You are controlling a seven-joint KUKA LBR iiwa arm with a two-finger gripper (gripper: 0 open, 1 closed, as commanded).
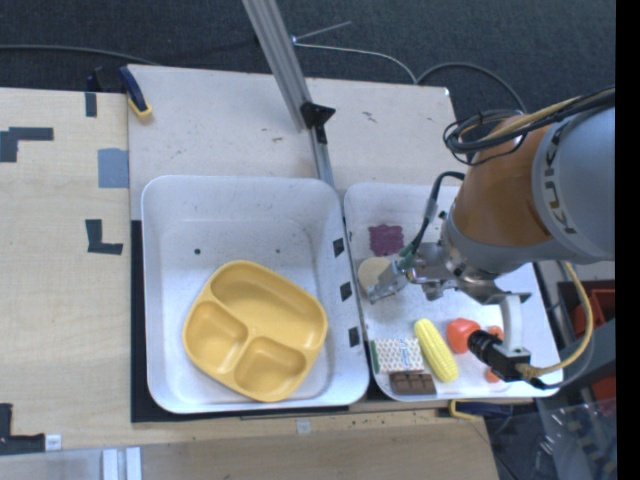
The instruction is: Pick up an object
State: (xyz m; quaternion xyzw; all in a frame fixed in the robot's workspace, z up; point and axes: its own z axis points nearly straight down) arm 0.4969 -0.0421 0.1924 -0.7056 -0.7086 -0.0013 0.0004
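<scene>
The pincer (385,283) sits over a beige object (372,271) (right bin (360,208)); its spread cannot be told.

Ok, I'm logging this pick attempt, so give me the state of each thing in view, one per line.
Gripper: low in the right bin, over a pale round object; finger state unclear.
Yellow divided plate: lying flat in the left bin, right side up.
Toy corn cob: lying in the right bin, untouched.
Purple piece: lying flat near the right bin's far end.
Orange toy: resting beside the corn.
Brown block: flat at the bin's near edge.
</scene>
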